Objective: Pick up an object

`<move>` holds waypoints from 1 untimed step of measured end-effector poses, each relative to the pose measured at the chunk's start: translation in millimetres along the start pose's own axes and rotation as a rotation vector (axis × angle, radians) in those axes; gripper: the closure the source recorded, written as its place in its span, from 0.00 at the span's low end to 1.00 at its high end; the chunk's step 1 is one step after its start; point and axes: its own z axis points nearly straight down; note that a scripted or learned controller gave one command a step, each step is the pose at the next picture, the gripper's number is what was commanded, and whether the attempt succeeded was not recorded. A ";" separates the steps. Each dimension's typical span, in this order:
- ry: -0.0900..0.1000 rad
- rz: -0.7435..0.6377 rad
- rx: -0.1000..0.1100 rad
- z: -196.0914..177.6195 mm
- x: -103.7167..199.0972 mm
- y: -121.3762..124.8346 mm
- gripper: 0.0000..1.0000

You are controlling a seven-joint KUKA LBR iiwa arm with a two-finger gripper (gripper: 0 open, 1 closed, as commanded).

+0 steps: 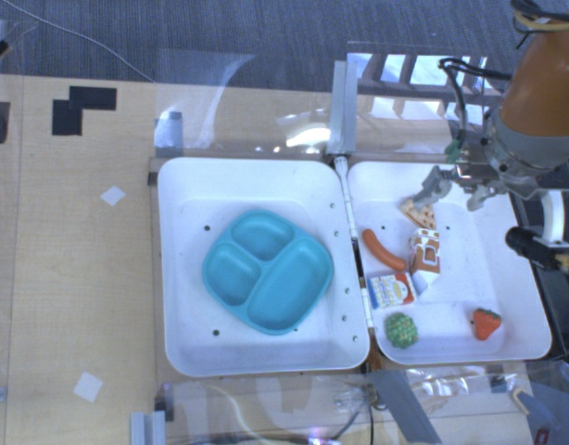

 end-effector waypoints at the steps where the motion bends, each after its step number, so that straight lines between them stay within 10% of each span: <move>1: 0.000 0.160 0.002 130.6 -7.1 -8.4 0.00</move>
